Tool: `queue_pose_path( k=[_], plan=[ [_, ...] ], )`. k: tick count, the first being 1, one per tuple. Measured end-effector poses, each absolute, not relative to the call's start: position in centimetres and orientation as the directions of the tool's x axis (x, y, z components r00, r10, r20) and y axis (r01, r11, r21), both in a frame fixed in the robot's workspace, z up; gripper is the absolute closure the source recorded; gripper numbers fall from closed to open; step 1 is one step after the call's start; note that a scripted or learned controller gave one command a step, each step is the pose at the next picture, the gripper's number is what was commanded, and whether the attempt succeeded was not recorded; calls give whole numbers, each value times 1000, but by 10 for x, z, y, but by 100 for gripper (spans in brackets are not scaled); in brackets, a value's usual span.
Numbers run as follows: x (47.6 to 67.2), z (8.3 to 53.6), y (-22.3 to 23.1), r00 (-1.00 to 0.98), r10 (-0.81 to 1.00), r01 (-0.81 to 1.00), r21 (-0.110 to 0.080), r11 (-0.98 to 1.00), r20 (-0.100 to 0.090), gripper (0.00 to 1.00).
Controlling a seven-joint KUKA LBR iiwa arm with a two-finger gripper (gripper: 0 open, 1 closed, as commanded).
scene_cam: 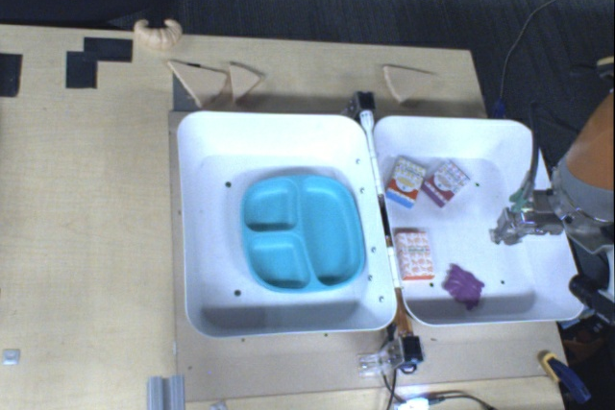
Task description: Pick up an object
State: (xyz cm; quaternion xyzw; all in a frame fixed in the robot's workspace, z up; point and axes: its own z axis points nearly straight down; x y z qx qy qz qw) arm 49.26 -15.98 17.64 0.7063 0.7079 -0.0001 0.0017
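Bench (86, 235) first, wood, w/ two white bins side by side. Left bin (207, 158) carries a blue divided tray (303, 230). Right bin (509, 144) has the small stuff: three red-and-white cartons, one (405, 180) top left, another (447, 181) just beside it, a third (414, 254) lower down, plus a purple object (464, 284) near the front wall. My tool (514, 224) is over the right bin's right side, apart from all items; can't tell how far it's open, nothing seen in it.
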Motion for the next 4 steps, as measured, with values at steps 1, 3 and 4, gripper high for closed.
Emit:
queue_pose_path(
  k=[1, 3, 4],
  plan=[
    [564, 216, -89, -6, 1000, 1000, 5, 6, 1, 100],
    [487, 219, -112, -2, 1000, 1000, 2, 2, 0, 100],
    [487, 207, -114, -2, 1000, 1000, 1, 2, 0, 100]
  ],
)
